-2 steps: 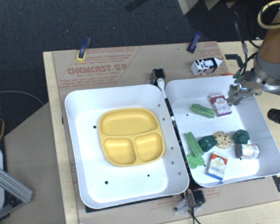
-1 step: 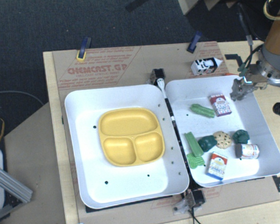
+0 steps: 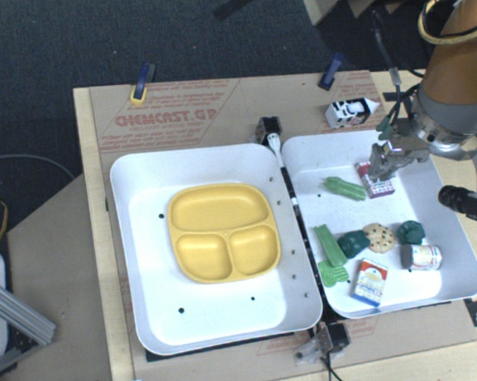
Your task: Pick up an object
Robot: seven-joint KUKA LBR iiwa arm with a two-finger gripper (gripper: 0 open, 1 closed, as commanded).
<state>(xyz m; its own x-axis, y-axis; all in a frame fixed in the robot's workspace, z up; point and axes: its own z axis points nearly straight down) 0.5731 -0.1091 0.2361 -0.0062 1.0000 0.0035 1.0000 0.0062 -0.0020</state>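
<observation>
Cardboard-topped counter point(image 3: 214, 105) with two white bins side by side. Left bin point(image 3: 145, 260) has a yellow divided tray point(image 3: 223, 231) in it. Right bin point(image 3: 455, 245) holds the clutter: green pieces point(image 3: 330, 255), a cookie point(image 3: 379, 236), a small red-and-white carton point(image 3: 369, 282). My end effector point(image 3: 381, 165) is down at the far side of the right bin, right on a small pink-and-white packet point(image 3: 375, 179), though honestly I can't tell if I've got it.

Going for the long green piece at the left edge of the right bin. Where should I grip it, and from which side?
Grip the long green piece mid-length, coming straight down, fingers closing across its narrow width. It lies flat, running near to far beside the bin wall, with the dark green lump close on its right, so the gaps look tight.
</observation>
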